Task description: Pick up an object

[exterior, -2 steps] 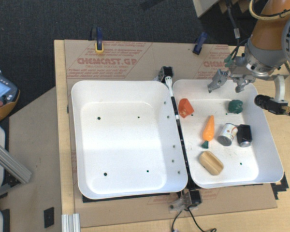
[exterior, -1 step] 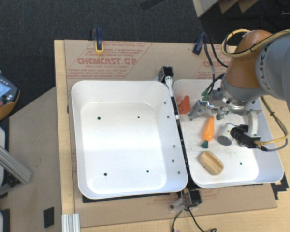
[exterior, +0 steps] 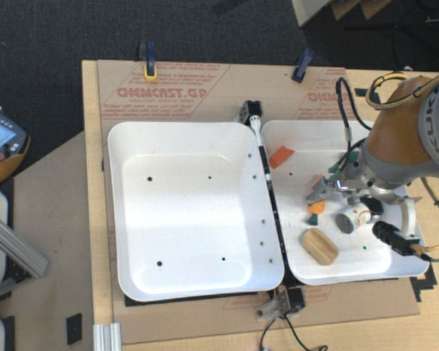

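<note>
Cardboard covers the tabletop (exterior: 205, 86) beneath two white bins. We see the gripper (exterior: 335, 190) low in the right bin (exterior: 307, 134), a small orange piece (exterior: 317, 208) just nearer than it; whether its fingers grip anything we cannot tell. A tan wooden block (exterior: 320, 246) lies nearer still.

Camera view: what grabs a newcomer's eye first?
The grey arm with its orange band reaching in from the right, its gripper low over the right bin. Next, that bin's clutter: an orange piece near its far left corner and a tan wooden block near the front. The left bin is plain white.
</note>
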